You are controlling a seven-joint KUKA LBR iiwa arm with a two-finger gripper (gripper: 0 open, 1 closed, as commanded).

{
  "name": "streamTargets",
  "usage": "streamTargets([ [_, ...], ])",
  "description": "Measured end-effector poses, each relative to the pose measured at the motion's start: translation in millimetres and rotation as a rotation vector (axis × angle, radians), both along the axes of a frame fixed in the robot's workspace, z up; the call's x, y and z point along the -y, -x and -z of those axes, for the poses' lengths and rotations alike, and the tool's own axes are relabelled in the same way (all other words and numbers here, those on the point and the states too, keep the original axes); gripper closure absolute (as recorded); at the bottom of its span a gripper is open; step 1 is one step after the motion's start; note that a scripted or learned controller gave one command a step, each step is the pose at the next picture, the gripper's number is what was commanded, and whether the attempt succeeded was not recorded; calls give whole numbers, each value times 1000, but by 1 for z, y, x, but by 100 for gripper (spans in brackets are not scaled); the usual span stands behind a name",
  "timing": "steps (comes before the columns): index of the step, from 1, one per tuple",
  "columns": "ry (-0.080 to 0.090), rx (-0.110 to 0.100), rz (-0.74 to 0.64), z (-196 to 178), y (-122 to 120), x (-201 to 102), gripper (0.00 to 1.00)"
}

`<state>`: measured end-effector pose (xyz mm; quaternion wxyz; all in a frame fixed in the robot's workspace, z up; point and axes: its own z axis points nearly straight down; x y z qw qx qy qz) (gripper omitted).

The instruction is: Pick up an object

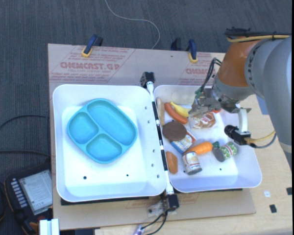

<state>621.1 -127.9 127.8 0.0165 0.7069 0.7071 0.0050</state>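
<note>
My gripper (pixel 204 110) hangs low over the back of the right bin (pixel 250 173), just above a pale, clear-wrapped item with red marks (pixel 205 122). Whether it touches that item is unclear. Just left of it lie a yellow banana (pixel 180 107) and an orange-red sausage shape (pixel 175 114). Nearer the front are a brown round cookie (pixel 174 130), a blue packet (pixel 183 144), an orange carrot (pixel 203 148), a small tin can (pixel 192 163), a bread roll (pixel 172 162), a grey lump (pixel 219 154) and a green can (pixel 230 149).
The left bin (pixel 63 180) holds a blue divided plate (pixel 102 129). The grey arm with its orange band (pixel 237 65) comes in from the upper right, above the right bin's back corner. A black cable fitting (pixel 233 132) hangs beside the wrist. Clamps (pixel 191 50) hold the board's far edge.
</note>
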Motion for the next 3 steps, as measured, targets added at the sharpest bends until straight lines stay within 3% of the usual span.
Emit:
streamTargets([
  [1,0,-1,0,1,0,0,0],
  [2,-2,-2,-1,14,-7,-8,0],
  [3,2,3,-1,1,-9,-7,100],
])
